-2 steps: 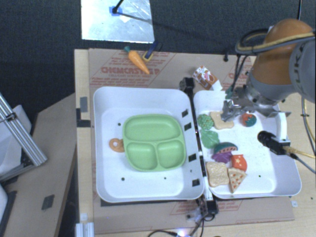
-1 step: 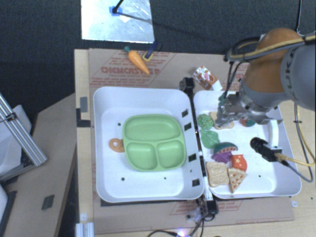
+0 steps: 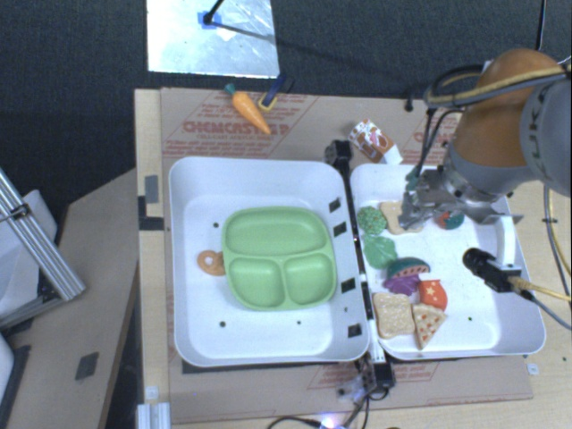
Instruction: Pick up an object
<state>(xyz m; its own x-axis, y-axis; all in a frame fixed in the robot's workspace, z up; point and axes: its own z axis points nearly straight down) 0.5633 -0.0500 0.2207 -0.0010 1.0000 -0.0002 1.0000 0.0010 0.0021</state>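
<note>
A cluster of toy food pieces [image 3: 404,286] is seen in the right bin [image 3: 500,329], right of centre in the frame: green items, a purple piece, bread and pizza slices. The gripper [image 3: 413,214] is positioned low over the cluster's upper end; its state cannot be told. A green divided plate [image 3: 277,256] lies in the left bin [image 3: 192,239]. A toy carrot [image 3: 250,112] rests above the bins.

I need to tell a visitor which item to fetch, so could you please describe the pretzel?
Look in the left white bin, the one holding the green divided plate. Just off the plate's left edge lies the pretzel, a small orange-brown ring, alone there; the other toy foods crowd the right bin.
</note>
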